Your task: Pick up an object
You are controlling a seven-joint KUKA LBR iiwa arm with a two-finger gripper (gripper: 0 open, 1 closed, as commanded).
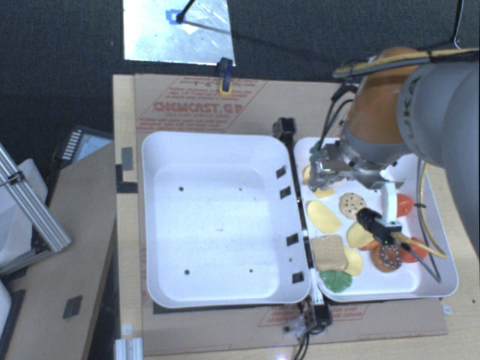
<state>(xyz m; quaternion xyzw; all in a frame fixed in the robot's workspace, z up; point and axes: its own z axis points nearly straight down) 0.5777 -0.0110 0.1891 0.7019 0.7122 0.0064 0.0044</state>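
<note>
Toy food (352, 235) fills the right bin (444, 272) at 3 o'clock on the cardboard-covered surface (202, 100); the left bin (217, 216) sits beside it. The hand (322, 172) hangs over the food, grip unclear. Dark carpet (67, 36) surrounds.

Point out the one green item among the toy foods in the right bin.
The green piece at the right bin's near-left corner, just below the tan bread slice; the rest are yellow, tan, orange or red.

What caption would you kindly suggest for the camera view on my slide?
KUKA arm's gripper reaches into the right bin, over toy foods including a cookie and bread slice.
</note>
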